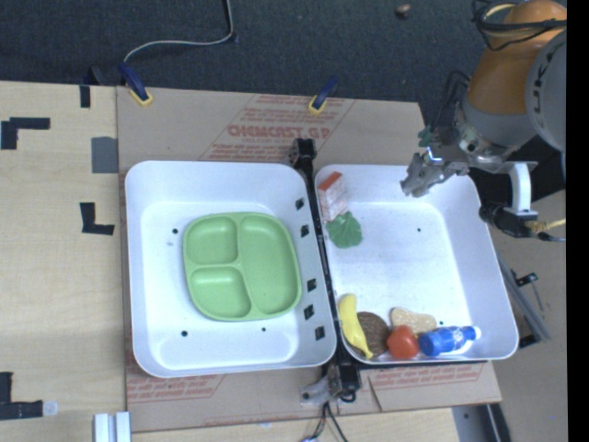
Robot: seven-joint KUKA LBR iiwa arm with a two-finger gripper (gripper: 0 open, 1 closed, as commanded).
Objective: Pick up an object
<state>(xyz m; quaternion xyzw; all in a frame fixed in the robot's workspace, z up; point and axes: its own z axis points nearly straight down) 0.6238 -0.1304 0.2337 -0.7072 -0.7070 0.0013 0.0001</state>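
Near edge, right bin [497,284], about 6 o'clock of its floor: a row of small items packed against the front wall. From left: banana [351,324], upright along the divider; brown round item [373,326] touching it; red tomato-like ball [401,343]; tan bread-like piece [413,319] just behind; blue bottle with white cap [448,340] lying on its side.

Mid bin, at 10 o'clock: green leafy item [346,231], with a red-and-white packet [331,192] just behind it, both close to the divider.

Left bin [147,247]: green divided plate [243,265], centred, nothing on it.

Far, at 1 o'clock of the right bin: end effector [419,180], above the back rim, nothing seen between its fingers. Whether they are spread or pressed together cannot be told at this size. Arm with orange band [515,26] behind it, entering from 3 o'clock.

Table [55,274]: wood surface with cardboard sheet under both bins.

Status: no object chosen or grasped; all candidates lie well apart from the end effector.

Risks, judged:
- Front row is crowded; fingers may strike a neighbour or the bin wall and close on nothing.
- Bottle and tomato are rounded and likely to roll or squirt out.
- Packet and green item sit by the divider, leaving little finger room on that side.
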